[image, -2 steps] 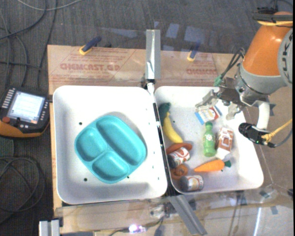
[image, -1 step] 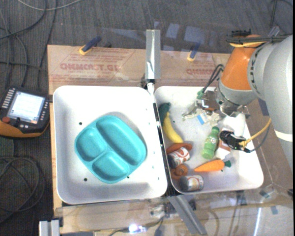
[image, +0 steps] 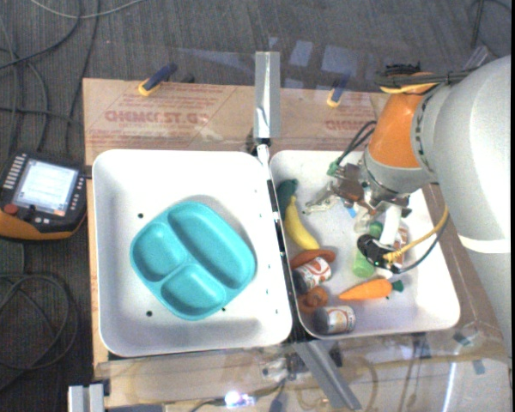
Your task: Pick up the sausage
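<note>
Orange band on the grey arm [image: 463, 144] sits over the right bin [image: 429, 316], arm entering from 3 o'clock. Claw [image: 386, 230] points down into the right bin's centre, cables and fittings crowding it; cannot tell if it is spread or pressed together, too cluttered. Nothing clearly seen between its tips. A green item [image: 364, 267] lies just below the claw at 6 o'clock, partly hidden by a black cable loop.

Carrot [image: 366, 291], orange with a green end, lies near the claw at 6 o'clock, roughly flat across the bin. Sausage [image: 313, 258], reddish-brown, curved, lies at 8 o'clock from the claw, apart from it, resting on top of a small can [image: 314, 273] with a red and white label. Banana [image: 295, 223], yellow with a dark green tip, runs along the bin's left wall at 9 o'clock from the claw, its lower end touching the sausage area. A brown lump [image: 312, 299] sits just below the small can. A grey tin [image: 335, 319] lies on its side near the bin's front wall at 7 o'clock. A pale metallic item [image: 319, 202] lies between banana and claw, type unclear.

Left bin [image: 112, 316], white, touches the right bin side by side. Teal divided plate [image: 193, 258], three compartments, sits tilted in its middle.

Desk [image: 120, 118] brown board under both bins. A handheld pendant [image: 36, 196] with screen lies on the floor at 9 o'clock, well apart.
</note>
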Robot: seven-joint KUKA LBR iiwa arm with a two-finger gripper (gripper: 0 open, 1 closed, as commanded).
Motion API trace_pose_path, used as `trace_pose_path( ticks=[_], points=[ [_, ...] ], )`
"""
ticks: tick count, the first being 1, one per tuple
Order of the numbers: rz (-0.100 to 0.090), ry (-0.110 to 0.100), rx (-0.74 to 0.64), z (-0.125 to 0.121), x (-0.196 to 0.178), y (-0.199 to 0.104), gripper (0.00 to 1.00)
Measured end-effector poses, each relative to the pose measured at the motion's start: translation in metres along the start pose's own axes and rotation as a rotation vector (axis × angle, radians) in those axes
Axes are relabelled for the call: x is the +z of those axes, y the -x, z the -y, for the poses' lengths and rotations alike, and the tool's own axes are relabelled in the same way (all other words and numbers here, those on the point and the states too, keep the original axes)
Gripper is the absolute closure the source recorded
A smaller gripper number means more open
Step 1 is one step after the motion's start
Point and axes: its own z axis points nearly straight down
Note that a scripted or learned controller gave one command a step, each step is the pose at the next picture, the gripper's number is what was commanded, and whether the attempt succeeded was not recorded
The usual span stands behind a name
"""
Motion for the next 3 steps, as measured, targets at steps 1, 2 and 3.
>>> trace_pose_path(
  ticks=[1,2,3],
  points=[
    [-0.001,-0.002,0.161,-0.069,0.018,0.028,0.00],
    [0.007,0.006,0.162,-0.070,0.008,0.030,1.00],
    [0.006,0.006,-0.333,-0.076,-0.112,0.021,1.00]
  ],
)
